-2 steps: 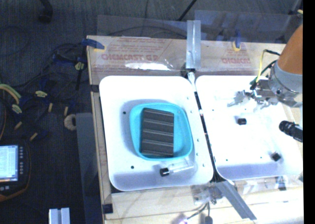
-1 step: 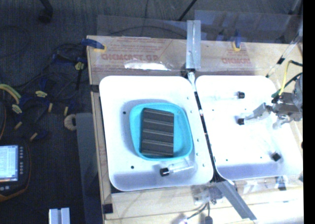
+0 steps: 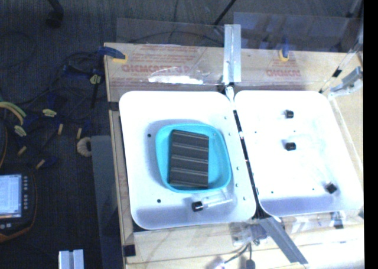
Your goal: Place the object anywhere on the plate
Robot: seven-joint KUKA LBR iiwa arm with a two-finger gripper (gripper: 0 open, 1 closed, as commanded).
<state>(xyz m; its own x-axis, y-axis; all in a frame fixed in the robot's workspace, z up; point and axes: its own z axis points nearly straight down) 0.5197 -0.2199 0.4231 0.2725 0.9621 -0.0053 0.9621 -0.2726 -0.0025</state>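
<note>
object: dark ribbed block (image 3: pixel 189 158), flat on the blue plate (image 3: pixel 221 158), left bin (image 3: pixel 136 143)
gripper: jaw state cannot tell
tip: leave block centred (looks placed already), retreat straight up

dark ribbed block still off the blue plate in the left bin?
No. The dark ribbed rectangular block lies flat on the light-blue plate in the left white bin.

I see an evenly lit, slightly soft overhead picture with a cool bluish cast, where the two white bins (image 3: pixel 177 214) are bright almost to washing out and their rims lose detail. The floor (image 3: pixel 53 55) at left is dim and grainy. Shadows are faint, a clear sheet at the back of the surface (image 3: pixel 177 61) shows pale glare, and fine edges look blurred.
</note>
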